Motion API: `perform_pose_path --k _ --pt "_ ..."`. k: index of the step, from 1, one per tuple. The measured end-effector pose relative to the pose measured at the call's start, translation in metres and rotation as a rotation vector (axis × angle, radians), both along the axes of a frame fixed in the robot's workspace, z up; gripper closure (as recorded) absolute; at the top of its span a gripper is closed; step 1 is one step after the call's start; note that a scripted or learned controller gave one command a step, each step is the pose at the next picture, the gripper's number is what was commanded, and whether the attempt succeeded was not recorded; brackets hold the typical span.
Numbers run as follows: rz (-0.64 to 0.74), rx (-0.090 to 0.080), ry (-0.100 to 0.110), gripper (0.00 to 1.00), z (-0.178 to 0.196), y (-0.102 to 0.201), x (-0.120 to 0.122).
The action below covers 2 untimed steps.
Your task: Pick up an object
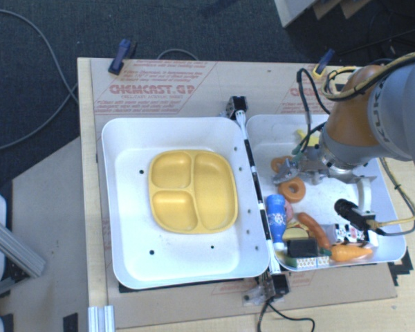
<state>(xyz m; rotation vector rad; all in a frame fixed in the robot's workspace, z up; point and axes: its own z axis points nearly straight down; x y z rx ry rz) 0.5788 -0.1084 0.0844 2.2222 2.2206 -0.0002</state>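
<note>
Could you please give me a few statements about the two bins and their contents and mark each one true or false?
1. A yellow divided plate lies in the left bin. True.
2. The donut sits on the plate. False: it lies in the right bin, near the arm.
3. The blue bottle lies along the right bin's left wall. True.
4. The carrot is at the right bin's far end. False: it lies at the near edge, beside the green box.
5. The plate has three compartments. True.
</note>
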Motion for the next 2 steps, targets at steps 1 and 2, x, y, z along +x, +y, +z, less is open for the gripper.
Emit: perform_pose_path --k 1,2 --pt "0.000 0.001 0.003 0.00 -0.0001 0.0131 -0.0210" --pt "-0.001 0.001 0.001 1.00 0.0096 0.0133 -0.0207"
